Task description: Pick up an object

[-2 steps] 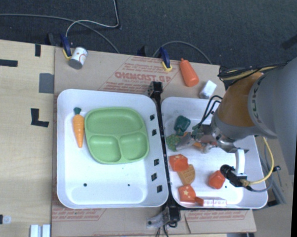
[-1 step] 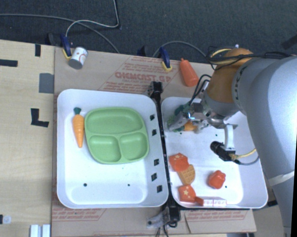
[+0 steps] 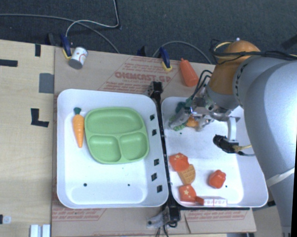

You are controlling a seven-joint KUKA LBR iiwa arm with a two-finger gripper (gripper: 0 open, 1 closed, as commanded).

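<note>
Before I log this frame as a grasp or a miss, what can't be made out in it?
- Gripper, camera view: its own body and cabling cover the tip; holding anything is undecidable.
- Small green and orange things under it, right bin: overlapped and blurred, identity unclear.
- Arm: cut off by the right edge.
- Label at the bin's near rim: print too small.

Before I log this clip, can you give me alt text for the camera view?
The grey arm's hand is low in the back left corner of the right bin, over small orange and grey objects. Several orange pieces lie nearer the front, and the left bin holds a green divided plate beside a toy carrot.
</note>
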